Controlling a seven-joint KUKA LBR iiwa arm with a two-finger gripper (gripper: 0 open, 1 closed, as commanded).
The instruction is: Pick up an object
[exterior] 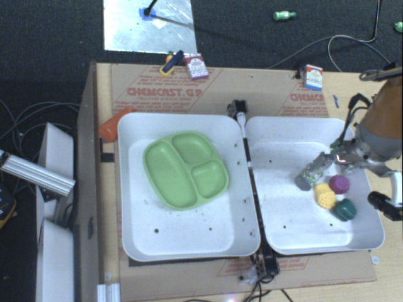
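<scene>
the surface (264, 83) carries two white bins side by side. the right bin (283, 231) holds four small things clustered near its right half. the grey piece (313, 170) is the longest of them: a stubby cylinder-like shape, dull metallic grey, with a darker rounded end at lower left. its long axis runs on a diagonal, from lower left up to upper right, and its upper end points toward the claw (340, 156). the claw sits at or just beside that upper end; whether it is open, closed, or gripping the piece cannot be told from this view.

just below and right of the grey piece lies a yellow ball (325, 197) with a bumpy, dimpled skin. touching or just beside it on the upper right is a purple ball (339, 183), smoother and slightly smaller. below the two, nearer the bin's right wall, is a dark green lump (344, 210), rounded, with no clear long axis.

the arm (383, 121) comes in over the right bin's far right corner, its orange band above the wrist.

the left bin (145, 238) holds a light green tray (184, 168) with three compartments, lying flat and turned at a slant to the bin's walls. an orange thing (108, 126) pokes out beside the left bin's upper left corner. two small red and white boxes (197, 67) rest on the surface's far edge, well apart from each other.
</scene>
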